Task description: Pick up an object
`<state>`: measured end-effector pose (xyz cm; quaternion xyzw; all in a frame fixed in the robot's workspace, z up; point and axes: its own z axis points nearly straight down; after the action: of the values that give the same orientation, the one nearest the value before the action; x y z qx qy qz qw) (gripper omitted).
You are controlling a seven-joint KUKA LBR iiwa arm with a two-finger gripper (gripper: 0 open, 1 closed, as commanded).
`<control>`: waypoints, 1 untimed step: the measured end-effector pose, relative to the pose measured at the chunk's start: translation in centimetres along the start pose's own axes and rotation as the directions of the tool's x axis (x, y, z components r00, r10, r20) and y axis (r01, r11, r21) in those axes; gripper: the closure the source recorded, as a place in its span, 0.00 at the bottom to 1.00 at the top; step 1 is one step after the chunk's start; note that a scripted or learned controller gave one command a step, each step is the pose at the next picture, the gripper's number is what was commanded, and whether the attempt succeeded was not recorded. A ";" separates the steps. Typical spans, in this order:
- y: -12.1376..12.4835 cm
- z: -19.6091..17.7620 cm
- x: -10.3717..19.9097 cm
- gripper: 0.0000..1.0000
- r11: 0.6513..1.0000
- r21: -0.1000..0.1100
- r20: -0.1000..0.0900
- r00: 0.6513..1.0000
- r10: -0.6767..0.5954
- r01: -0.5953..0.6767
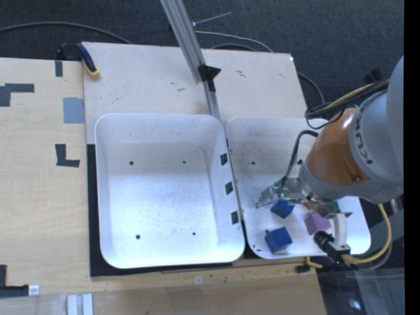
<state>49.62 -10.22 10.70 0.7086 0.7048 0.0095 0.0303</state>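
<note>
- A pale wooden bench top [164,77] spreads beneath two shallow white plastic bins [105,195], lit evenly.
- Dark grey carpet floor [295,12] lies along the far side, crossed by thin loose cables [39,25].
- A slanted silver aluminium rail [182,25] rises from the bench's far edge.
- Grey and black tape patches [72,110] mark the lighter board at the left.
- A yellow-handled blue clamp [88,61] sits at the far left corner.

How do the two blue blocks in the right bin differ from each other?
The upper blue block lies right under the gripper, partly covered by it; the lower blue block lies free, nearer the bin's front rim. The lower block shows more of its faces and looks larger. Both are blue and blocky, in the same bin.
</note>
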 end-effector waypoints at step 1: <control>0.0 0.0 0.0 0.00 1.000 0.000 -0.001 1.000 0.000 0.000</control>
<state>49.62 -10.19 10.69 0.7086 0.7049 0.0096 0.0300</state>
